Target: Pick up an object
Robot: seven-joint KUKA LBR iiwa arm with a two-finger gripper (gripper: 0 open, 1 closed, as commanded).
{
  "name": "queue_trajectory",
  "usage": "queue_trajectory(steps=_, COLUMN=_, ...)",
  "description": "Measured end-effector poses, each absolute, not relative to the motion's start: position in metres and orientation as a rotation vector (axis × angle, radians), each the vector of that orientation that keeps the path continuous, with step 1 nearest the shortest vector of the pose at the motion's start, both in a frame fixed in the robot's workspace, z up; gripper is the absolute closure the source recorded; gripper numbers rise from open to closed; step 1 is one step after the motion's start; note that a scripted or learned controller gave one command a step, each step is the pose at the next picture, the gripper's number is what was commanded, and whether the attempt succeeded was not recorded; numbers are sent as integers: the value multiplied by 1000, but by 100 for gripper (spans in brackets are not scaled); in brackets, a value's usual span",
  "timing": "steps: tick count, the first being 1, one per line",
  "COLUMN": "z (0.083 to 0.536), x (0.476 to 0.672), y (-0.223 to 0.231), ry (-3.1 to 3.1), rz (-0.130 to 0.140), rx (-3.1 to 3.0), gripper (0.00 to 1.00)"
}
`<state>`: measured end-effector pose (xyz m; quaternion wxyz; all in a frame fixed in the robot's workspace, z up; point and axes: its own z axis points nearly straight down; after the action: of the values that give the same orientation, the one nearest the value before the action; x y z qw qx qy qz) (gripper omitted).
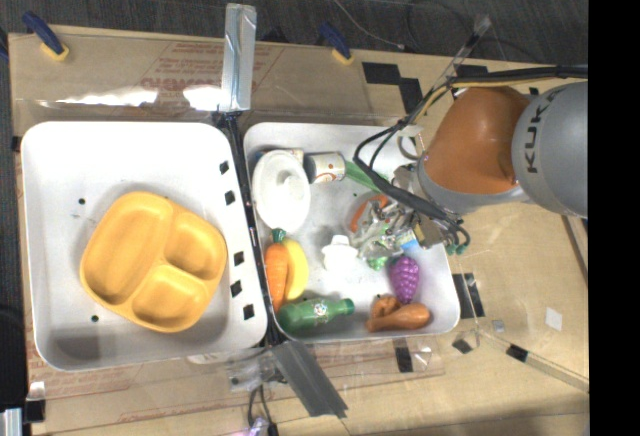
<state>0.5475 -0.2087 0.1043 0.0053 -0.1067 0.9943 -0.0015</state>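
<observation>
My gripper (382, 232) hangs low in the right bin (300, 139), under the orange wrist band, among small toys. Its metal fingers sit just above a purple grape bunch (405, 277) and beside a small white piece (340, 255). Around it lie a carrot (277, 269), a banana (297, 274), a green bottle (315, 312), a brown toy (398, 315), a white cup (280, 186) and a small can (326, 167). Nothing is clearly between the fingers.
The left bin (50, 184) holds a yellow divided plate (152, 259). Cables run from the wrist across the right bin's upper right. A metal clamp (238, 59) stands at the bins' top divider. Cardboard surrounds both bins.
</observation>
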Motion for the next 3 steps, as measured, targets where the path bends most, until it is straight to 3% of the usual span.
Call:
queue_trajectory(steps=1, z=225, x=601, y=-175, ry=3119, rz=-7, rx=-219, gripper=100)
queue_trajectory(steps=2, z=193, x=645, y=-155, ry=3137, rz=0, rx=-43, gripper=100)
queue_trajectory(steps=3, z=184, x=532, y=-165, ry=3137, rz=-2, rx=-143, gripper=100)
